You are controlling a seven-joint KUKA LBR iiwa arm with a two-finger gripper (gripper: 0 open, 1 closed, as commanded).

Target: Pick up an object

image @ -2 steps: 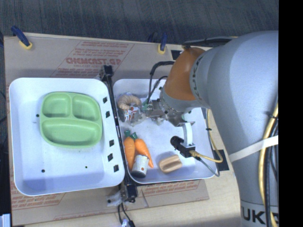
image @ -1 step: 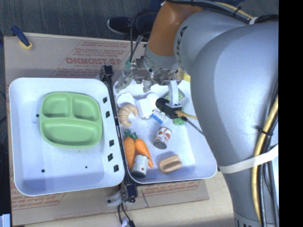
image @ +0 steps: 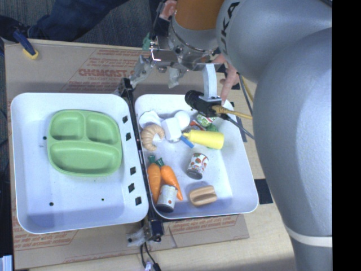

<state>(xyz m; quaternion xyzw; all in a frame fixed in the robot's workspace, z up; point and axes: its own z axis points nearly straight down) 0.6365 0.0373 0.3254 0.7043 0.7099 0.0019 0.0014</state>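
My gripper (image: 156, 75) hangs above the back rim of the right bin (image: 240, 176), near the divider between the bins. Its fingers (image: 137, 72) stand apart, open, with nothing between them. Below it in the right bin lie a croissant (image: 151, 136), small white cups (image: 180, 118), a yellow mustard bottle (image: 206, 139), a patterned can (image: 197, 164), two carrots (image: 161, 177), a small tin (image: 167, 197) and a hot dog (image: 202, 195).
The left bin (image: 28, 196) holds a green divided plate (image: 84, 141). The big grey arm covers the right side of the scene. Brown cardboard (image: 96, 66) lies under and behind both bins.
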